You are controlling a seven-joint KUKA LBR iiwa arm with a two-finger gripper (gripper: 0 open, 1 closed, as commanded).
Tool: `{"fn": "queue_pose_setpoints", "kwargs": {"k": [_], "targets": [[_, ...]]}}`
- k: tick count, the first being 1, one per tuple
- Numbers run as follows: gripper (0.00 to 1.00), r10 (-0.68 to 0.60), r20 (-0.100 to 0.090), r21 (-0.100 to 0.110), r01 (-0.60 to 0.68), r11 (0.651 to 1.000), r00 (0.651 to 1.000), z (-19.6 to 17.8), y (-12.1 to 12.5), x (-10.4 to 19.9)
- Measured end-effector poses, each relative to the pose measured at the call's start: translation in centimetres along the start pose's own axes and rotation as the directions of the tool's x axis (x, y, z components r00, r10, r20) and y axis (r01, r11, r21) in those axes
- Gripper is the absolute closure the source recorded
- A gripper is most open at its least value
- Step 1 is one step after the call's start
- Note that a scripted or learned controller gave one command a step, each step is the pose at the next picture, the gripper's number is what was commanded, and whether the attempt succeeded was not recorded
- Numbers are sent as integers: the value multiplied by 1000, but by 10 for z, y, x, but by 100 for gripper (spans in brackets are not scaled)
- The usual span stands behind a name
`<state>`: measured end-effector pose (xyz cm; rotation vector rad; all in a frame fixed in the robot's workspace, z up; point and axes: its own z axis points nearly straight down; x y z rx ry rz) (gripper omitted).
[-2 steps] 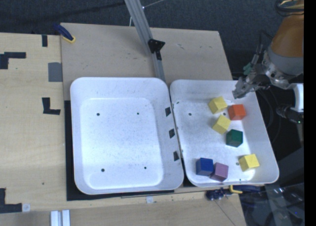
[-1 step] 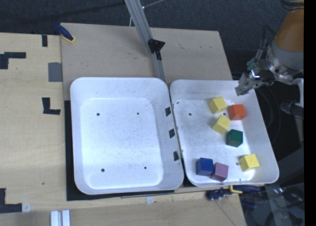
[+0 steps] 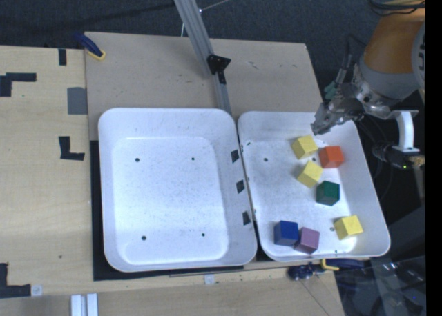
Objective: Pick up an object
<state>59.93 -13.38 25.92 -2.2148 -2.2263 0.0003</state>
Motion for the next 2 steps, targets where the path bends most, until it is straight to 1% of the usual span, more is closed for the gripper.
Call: {"fn": "queue_pose_setpoints", "kwargs": {"k": [1,2], "targets": [[100,-2,-1,-1,2,1000,1000,-5,-8,58],[100,-1,-1,3,1,1000,1000,12,-16,110]]}}
